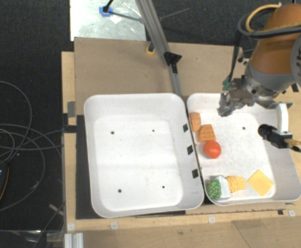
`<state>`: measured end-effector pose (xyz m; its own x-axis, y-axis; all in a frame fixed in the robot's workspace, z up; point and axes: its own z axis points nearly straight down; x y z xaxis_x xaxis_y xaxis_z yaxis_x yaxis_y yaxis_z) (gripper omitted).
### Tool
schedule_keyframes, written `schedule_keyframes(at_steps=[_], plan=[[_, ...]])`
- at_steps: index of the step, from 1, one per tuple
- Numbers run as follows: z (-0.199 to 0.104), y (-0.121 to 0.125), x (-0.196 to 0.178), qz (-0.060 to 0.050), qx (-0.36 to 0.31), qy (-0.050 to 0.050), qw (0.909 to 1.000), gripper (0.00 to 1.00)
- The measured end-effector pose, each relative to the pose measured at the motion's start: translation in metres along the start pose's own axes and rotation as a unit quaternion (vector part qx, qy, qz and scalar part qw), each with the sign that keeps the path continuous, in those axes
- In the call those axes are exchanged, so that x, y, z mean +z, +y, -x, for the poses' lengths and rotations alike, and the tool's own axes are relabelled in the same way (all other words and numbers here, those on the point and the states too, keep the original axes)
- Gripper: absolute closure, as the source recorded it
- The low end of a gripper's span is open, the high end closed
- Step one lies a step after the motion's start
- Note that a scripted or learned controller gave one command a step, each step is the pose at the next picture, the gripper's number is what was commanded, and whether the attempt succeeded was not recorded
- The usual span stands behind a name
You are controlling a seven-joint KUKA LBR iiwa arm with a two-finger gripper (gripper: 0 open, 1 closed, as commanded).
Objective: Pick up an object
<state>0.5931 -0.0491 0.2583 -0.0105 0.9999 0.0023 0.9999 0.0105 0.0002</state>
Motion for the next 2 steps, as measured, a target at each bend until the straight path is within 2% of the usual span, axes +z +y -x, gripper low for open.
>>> schedule_keyframes(at_steps=[1,2], plan=[[-0.053,-0.004,0.017,0.0,0.0,0.0,1.0,1.0],[-0.112,-0.006,0.011,0.0,0.0,0.0,1.0,1.0]])
